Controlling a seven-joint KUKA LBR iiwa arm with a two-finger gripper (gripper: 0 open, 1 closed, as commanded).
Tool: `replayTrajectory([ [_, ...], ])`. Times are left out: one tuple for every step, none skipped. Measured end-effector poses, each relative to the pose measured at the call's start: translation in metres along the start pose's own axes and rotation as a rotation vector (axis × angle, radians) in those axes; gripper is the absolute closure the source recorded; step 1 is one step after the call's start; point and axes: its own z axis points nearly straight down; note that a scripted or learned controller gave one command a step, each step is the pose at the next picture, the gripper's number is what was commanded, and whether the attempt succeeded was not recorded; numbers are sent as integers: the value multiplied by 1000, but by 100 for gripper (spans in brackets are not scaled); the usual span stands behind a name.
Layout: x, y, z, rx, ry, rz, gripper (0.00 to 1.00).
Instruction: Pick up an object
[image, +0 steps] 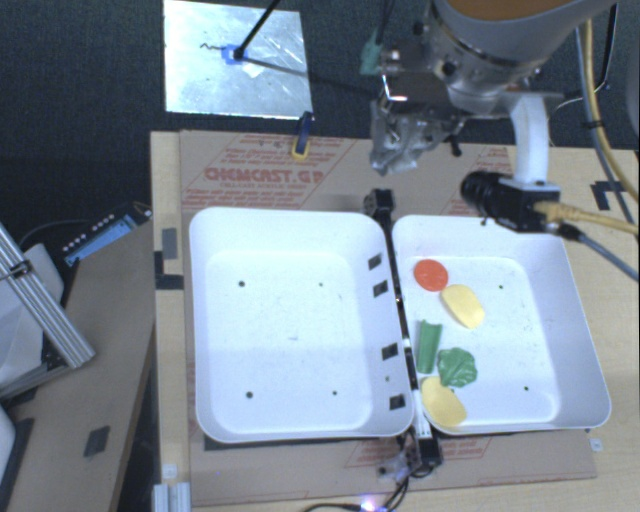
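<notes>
Two shallow white plastic bins are seen side by side on the surface: left bin (285, 330), right bin (540, 340). Grey end effector (398, 152) is raised above the bins' far edge; finger state cannot be told. Well below it, in the right bin's left part: yellow oval piece (463, 305), green leafy piece (457, 367), round orange-red disc (431, 275).

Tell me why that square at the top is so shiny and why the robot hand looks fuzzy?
In the camera view, the silver sheet shines because light bounces off it as glare; the gripper looks smeared and soft, so its parts are hard to make out; the white bins are evenly lit, with soft shadows along their walls.
</notes>
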Motion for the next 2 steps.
replayTrajectory([
  [-24,66,1,-3,-3,14,100],
  [38,-11,0,0,1,-1,100],
])
